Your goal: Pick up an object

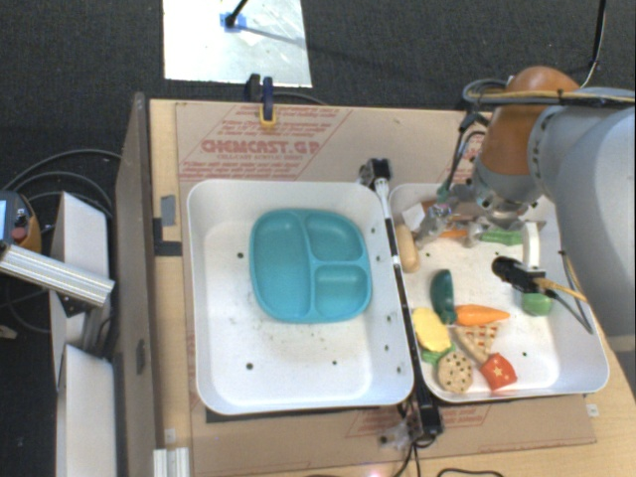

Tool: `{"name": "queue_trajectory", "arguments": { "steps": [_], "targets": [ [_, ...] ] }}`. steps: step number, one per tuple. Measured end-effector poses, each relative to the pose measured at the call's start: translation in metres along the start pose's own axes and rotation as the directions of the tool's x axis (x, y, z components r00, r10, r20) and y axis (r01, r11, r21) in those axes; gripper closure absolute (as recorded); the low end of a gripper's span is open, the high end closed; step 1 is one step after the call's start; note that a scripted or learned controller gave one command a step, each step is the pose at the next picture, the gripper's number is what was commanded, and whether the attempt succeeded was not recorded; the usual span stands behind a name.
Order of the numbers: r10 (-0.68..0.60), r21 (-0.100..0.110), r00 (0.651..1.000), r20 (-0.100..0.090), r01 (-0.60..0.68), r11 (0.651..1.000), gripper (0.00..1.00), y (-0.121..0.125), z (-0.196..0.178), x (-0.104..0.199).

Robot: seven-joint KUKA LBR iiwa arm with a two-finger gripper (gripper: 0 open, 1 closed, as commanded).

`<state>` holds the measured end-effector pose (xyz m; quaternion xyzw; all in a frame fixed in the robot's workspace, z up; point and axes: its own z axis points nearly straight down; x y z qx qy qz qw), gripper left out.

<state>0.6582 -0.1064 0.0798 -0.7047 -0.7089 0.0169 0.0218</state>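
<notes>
My gripper reaches down into the back of the right bin, below the arm's orange band. It hangs over a small orange piece and a green piece. In front of it lie several toy foods: a tan bread roll by the left wall, a dark green vegetable, an orange carrot, a yellow corn piece, a waffle-like cracker, a speckled cookie and a red piece. I see nothing lifted.
The left bin holds a teal divided plate. A round green piece lies near the right bin's right side. The divider between the bins runs close to the bread roll.
</notes>
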Motion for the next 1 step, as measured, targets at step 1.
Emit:
{"name": "queue_trajectory", "arguments": {
  "steps": [1],
  "targets": [
    [0.000, 0.000, 1.000, 0.001, 0.000, 1.000, 0.00, 0.0000, 0.0000, 0.0002]
  ]
}}
